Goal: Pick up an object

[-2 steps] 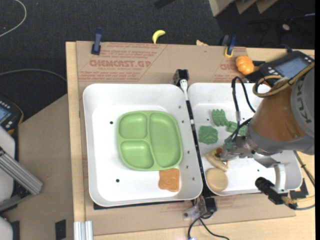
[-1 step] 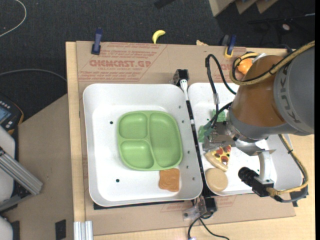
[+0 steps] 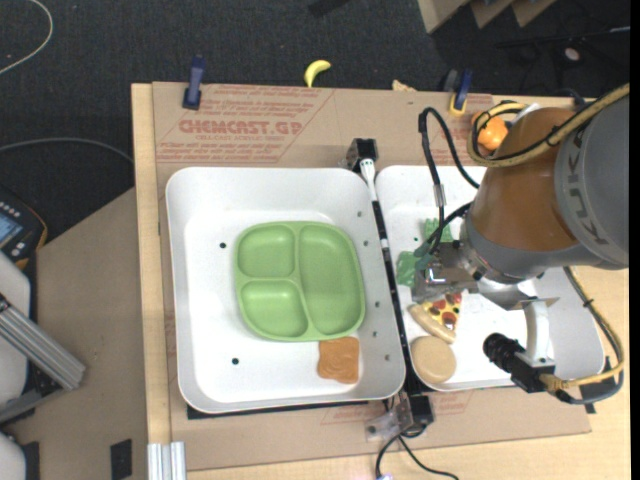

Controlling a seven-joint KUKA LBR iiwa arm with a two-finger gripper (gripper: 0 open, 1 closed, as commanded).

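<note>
Since the task asked only for some object to be lifted, the contents of both bins were noted from left to right. A green divided plate [image 3: 300, 280] was seen lying flat in the middle of the left bin [image 3: 195, 218], with a brown piece of toy food [image 3: 340, 359] just beside its lower right corner. In the right bin [image 3: 400, 188], a green leafy item [image 3: 412, 265], a pizza slice [image 3: 439, 315] and a round tan piece [image 3: 434, 361] were clustered near the left wall. The gripper [image 3: 438, 273] was positioned low over that cluster, presumably for a grasp there; its state could not be told, being hidden by the wrist.
</note>
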